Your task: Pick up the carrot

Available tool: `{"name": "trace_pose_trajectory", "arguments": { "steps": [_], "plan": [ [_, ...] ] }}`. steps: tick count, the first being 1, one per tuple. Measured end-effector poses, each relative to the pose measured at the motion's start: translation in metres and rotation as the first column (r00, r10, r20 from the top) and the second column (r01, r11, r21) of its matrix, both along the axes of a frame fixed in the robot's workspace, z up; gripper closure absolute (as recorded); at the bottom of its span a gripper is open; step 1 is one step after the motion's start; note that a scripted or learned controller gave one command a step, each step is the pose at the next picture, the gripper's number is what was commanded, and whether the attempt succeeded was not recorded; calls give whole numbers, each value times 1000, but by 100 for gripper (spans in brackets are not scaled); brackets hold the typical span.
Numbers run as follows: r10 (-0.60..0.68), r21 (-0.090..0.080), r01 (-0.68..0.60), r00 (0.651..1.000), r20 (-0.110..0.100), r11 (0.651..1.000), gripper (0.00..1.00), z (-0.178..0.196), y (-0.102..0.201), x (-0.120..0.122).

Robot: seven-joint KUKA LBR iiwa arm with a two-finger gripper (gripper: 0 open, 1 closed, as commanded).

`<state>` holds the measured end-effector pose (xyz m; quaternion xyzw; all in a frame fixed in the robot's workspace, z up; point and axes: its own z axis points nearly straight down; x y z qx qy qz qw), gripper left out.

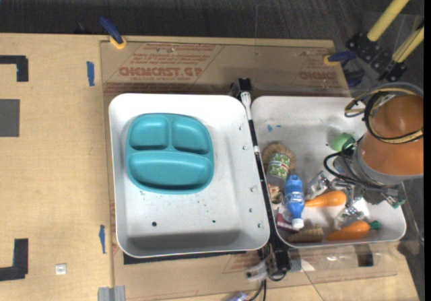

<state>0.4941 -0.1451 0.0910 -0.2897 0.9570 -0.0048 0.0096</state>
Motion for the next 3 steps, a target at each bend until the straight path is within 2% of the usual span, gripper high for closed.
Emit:
{"name": "trace_pose_trajectory", "arguments": {
  "steps": [1,2,3],
  "plan": [
    [347,-4,-347,938,3,938,0,0,-2,2],
    [602,-10,-601,799,0,799,0,0,4,-6],
    [659,-9,-659,752,2,752,0,0,-22,-6]
  ]
}}
